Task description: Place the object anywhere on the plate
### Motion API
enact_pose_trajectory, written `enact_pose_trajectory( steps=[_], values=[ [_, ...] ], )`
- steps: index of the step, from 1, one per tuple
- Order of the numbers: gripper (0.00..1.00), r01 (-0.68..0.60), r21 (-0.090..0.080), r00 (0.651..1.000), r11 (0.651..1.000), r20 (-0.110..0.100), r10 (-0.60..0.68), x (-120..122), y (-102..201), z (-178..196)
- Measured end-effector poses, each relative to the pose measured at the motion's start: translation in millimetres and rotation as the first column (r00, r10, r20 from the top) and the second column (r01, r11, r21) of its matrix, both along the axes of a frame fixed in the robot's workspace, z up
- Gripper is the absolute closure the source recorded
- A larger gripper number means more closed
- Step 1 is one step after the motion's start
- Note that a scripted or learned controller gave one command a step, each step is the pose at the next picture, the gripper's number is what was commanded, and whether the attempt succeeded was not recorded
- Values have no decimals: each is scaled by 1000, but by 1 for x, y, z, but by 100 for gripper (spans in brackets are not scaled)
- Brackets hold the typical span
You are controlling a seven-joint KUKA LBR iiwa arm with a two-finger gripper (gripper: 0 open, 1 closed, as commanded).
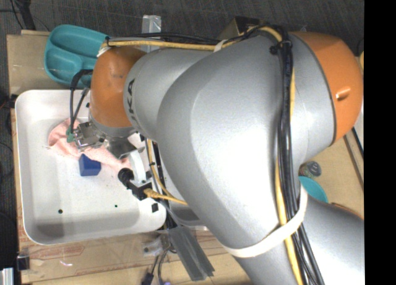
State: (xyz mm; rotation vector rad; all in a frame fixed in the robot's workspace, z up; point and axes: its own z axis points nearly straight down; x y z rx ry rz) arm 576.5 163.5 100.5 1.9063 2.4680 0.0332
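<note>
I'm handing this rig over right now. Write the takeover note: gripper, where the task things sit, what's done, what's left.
Gripper: low over the left white bin, at the pink plate's edge; the arm's bulk blocks any view of its fingers, so a grasp cannot be confirmed.
Pink plate: in the left bin's upper part, largely under the wrist.
Blue block: at the plate's lower edge, just below the gripper; whether it rests on the plate or on the bin floor is unclear.
Done: nothing confirmable.
Left: check the block's spot once the arm clears; if off the plate, pick and place it.
</note>
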Motion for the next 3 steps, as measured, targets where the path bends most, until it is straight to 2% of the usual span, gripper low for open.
enact_pose_trajectory(
  steps=[1,2,3],
  values=[
    [100,-291,-4,956,957,-31,291,47,13,73],
    [100,-276,-3,961,961,-33,276,80,-15,65],
    [100,-254,-4,967,967,-34,254,79,-52,6]
  ],
)
